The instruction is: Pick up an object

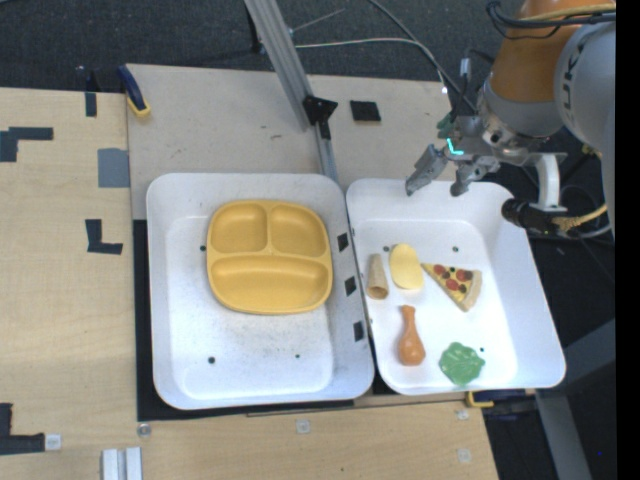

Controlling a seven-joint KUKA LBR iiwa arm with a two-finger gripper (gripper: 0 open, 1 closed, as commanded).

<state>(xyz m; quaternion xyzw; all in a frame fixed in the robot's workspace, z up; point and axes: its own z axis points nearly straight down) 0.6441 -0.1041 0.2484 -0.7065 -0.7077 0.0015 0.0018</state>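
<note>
White plastic forms the two shallow bins, side by side and touching along their inner edges. Nearest the camera in the right bin [520, 298], a green leafy toy [461, 363] lies close to the front rim, with an orange drumstick [409, 336] just to its left. Behind these sit a tan roll [377, 276] near the bin's left wall, a pale yellow oval piece [405, 267] touching or nearly touching it, and a pizza slice [455, 283] a little apart to the right. The bin's right side and back part are bare floor. The left bin [180, 298] holds a yellow divided tray [269, 256], set toward its back, with bare floor in front and to the left of it. Farthest back, the gripper [441, 180] hangs over the right bin's back rim, fingers spread apart with nothing between them, well apart from all the toys.
</note>
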